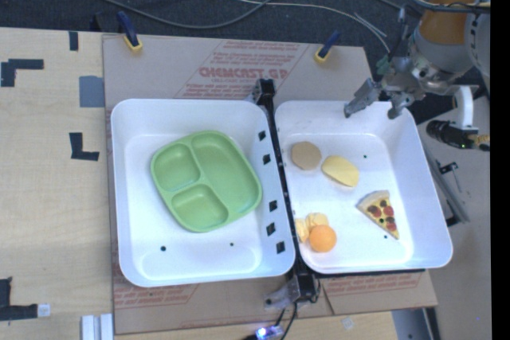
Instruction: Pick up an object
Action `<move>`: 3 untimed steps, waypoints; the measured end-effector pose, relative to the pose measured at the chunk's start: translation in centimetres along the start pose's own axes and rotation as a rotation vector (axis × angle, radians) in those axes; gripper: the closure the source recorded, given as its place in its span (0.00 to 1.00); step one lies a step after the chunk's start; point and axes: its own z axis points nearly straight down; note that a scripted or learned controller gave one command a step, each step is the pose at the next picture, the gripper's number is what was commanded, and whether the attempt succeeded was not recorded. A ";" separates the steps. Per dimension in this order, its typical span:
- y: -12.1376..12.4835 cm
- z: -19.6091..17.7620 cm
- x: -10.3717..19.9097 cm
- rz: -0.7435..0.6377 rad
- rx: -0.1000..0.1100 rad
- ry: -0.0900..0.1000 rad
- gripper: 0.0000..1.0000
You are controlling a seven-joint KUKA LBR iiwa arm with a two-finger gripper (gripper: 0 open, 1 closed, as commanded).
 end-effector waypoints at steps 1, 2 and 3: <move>0.2 -0.9 0.1 -0.004 -0.014 -0.002 0.00; 0.0 5.1 0.7 -0.004 -0.011 -0.003 0.00; -0.1 11.4 0.3 -0.004 -0.011 -0.003 0.00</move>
